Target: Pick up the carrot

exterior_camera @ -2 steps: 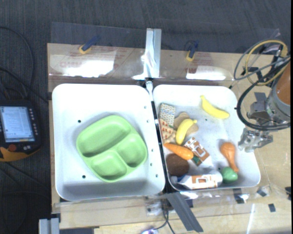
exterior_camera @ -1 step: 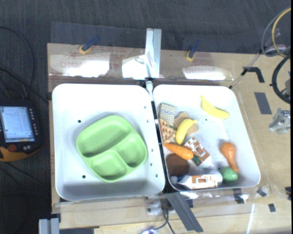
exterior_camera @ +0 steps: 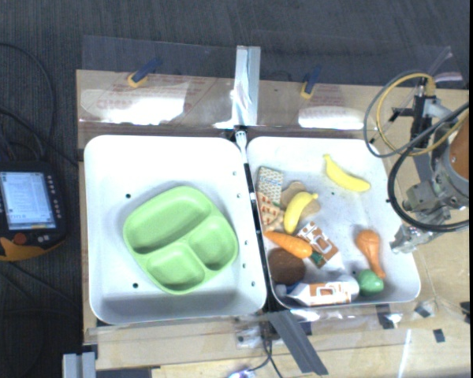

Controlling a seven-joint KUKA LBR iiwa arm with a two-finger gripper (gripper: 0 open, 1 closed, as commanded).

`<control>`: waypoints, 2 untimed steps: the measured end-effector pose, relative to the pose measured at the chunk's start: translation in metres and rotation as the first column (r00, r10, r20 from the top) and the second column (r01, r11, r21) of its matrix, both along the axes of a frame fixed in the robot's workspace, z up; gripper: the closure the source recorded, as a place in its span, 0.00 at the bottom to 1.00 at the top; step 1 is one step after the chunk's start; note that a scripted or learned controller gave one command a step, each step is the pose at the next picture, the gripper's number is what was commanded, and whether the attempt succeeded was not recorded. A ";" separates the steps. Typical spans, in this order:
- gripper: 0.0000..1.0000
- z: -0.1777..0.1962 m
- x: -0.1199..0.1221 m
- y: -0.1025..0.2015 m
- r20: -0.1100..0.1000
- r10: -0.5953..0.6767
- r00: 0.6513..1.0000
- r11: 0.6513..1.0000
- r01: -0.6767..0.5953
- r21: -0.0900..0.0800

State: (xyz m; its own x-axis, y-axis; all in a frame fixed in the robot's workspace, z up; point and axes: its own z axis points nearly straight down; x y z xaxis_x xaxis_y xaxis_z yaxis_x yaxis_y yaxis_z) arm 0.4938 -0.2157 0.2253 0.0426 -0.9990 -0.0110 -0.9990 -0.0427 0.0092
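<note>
A pale wooden tabletop [exterior_camera: 102, 101] stands on dark grey carpet [exterior_camera: 221, 14], with taped plastic sheeting along its far side and two clips there. Off its left edge, on the carpet, sits a control pendant [exterior_camera: 22, 203] with a lit screen and a black cable looping away from it.

Two shallow white bins lie side by side on the tabletop. The left bin [exterior_camera: 110, 164] holds a green divided plate [exterior_camera: 181, 237], set at a slant, with three compartments. The right bin [exterior_camera: 394, 282] holds a jumble of toy food: a yellow banana [exterior_camera: 346, 176] near its far wall, a second banana [exterior_camera: 299, 209] closer to the middle, a waffle-like cracker [exterior_camera: 269, 184] by the divider, a small printed carton [exterior_camera: 318, 242], a brown round piece [exterior_camera: 285, 266], a white box [exterior_camera: 325, 293] by the near wall, a green piece [exterior_camera: 370, 283] and an orange drumstick-shaped piece [exterior_camera: 370, 250] towards the right wall.

The carrot [exterior_camera: 288, 245] lies in the left part of the right bin, just under the second banana and touching the carton. Its long axis runs roughly left to right with a slight slant, the thicker end towards the carton and the narrower end towards the divider.

The arm's wrist, ringed by yellow and black hoses, stands over the right bin's right rim. The pincer [exterior_camera: 406, 239] hangs there, well apart from the carrot; I cannot tell how wide it stands.
</note>
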 end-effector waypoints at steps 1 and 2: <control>1.00 0.010 0.002 0.001 0.003 -0.002 1.000 1.000 0.002 0.003; 1.00 -0.065 -0.010 0.000 0.005 0.260 0.965 0.965 -0.260 -0.002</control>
State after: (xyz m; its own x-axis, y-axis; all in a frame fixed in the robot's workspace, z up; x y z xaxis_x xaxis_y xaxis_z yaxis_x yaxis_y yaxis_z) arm 0.4835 -0.2154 0.1600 0.3013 -0.9535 -0.0091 -0.9535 -0.3014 0.0043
